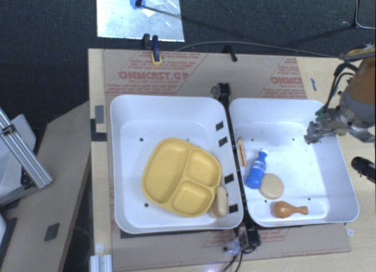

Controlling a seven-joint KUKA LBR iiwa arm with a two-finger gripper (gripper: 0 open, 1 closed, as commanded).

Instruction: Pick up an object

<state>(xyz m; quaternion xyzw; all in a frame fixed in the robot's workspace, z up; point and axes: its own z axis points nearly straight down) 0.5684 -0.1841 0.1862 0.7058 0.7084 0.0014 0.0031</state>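
Left bin (126, 165): a shallow white tray on the bench, touching its twin along the middle divider.
Yellow plate (181, 177): a three-compartment dish lying flat in the left bin, towards its near right part.
Beige piece (220, 201): a small pale oblong tucked against the plate's lower right edge, close to the bin's right wall.
Orange stick (241, 151): a thin pencil-like rod lying along the left wall of the right bin, just beside the divider.
Blue bottle (257, 170): lies tilted in the right bin's left half, white cap pointing up and away, its base touching the round thing below it.
Tan disc (272, 185): a flat round biscuit-coloured item right against the bottle's lower end.
Drumstick toy (288, 209): orange-brown, lying on its side near the front wall of the right bin, just below the disc.
Right bin (335, 171): the same white tray; its right half is bare floor.
Gripper (314, 132): hangs over the right bin's upper right area, well apart from the bottle, disc and drumstick; nothing sits between its fingers, though from here I cannot tell how wide the jaws stand.
Arm (358, 100): comes in from the right edge, grey with orange at the top.
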